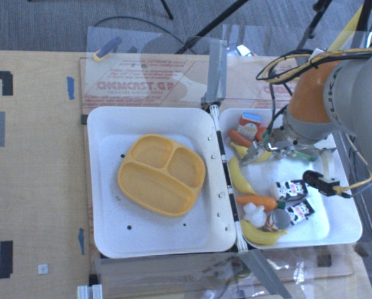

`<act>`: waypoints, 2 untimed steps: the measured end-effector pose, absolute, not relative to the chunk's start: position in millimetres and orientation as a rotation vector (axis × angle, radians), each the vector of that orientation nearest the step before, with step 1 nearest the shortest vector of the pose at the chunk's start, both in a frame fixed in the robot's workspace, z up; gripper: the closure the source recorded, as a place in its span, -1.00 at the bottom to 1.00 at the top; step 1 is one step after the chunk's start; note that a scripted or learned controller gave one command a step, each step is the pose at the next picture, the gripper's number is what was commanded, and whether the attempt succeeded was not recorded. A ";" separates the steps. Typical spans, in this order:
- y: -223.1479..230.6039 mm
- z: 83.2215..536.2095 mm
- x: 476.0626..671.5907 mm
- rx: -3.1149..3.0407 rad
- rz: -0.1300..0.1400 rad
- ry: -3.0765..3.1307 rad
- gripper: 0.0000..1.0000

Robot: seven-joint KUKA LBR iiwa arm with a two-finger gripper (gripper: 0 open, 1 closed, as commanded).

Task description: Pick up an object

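Two white bins sit side by side on the tabletop [36, 167]. Left bin [104, 229] holds a yellow divided plate [162, 174]. Right bin [344, 226] holds bananas [238, 176], a carrot [257, 200] and small packets. Whether the fingers [258, 151] above it are apart, I cannot tell.

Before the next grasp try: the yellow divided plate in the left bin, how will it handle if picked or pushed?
The yellow divided plate looks like moulded plastic, so probably stiff and light. It lies flat and wide on the left bin, so it should slide when pushed, not roll or tip. Its low rim gives little to pinch; a grasp from above may slip off.
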State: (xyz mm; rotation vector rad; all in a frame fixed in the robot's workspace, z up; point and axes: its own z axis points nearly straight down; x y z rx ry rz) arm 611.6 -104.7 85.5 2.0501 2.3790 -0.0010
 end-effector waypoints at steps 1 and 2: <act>-150.6 84.6 632.2 2.154 -0.002 2.287 -1.00; -114.9 83.7 658.3 2.073 -0.048 2.385 -1.00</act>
